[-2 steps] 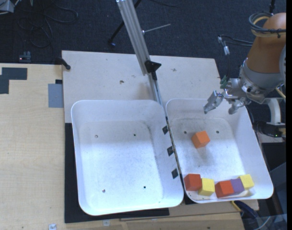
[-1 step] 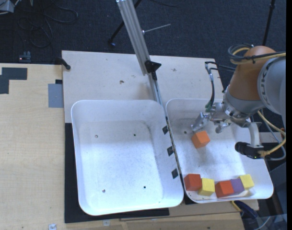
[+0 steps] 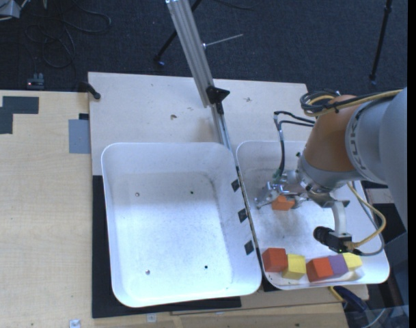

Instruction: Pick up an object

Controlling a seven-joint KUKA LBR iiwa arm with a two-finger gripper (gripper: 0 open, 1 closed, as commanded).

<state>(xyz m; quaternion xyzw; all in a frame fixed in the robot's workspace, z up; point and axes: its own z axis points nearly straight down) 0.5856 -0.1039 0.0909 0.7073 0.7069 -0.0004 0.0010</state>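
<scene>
The arm [image 3: 344, 142] reaches in from the right and bends down over the right bin [image 3: 262, 157]. Its hand [image 3: 281, 195] sits low in the middle of that bin, near the bin's left wall. A small orange block [image 3: 283, 203] shows right at the hand, between the metal fingertips [image 3: 266, 198] and touching or all but touching them. The block appears gripped, with the fingers drawn in narrowly about it, though the wrist hides part of the contact. Whether the block is lifted off the bin floor cannot be determined.

Along the near wall of the right bin lies a row of other blocks, well apart from the hand. From left to right these are a red block [image 3: 274, 259], a yellow block [image 3: 294, 266], a second orange-red block [image 3: 319, 268], a purple block [image 3: 338, 265] and a further yellow block [image 3: 352, 260]. The blocks in this row touch or nearly touch one another.

The left bin [image 3: 119, 183] stands just beside the right one, and their walls meet along the centre line. Both bins rest on the counter [image 3: 37, 203]. A slanted metal rail [image 3: 194, 53] runs from the top of the view down to the junction of the two bins.
</scene>
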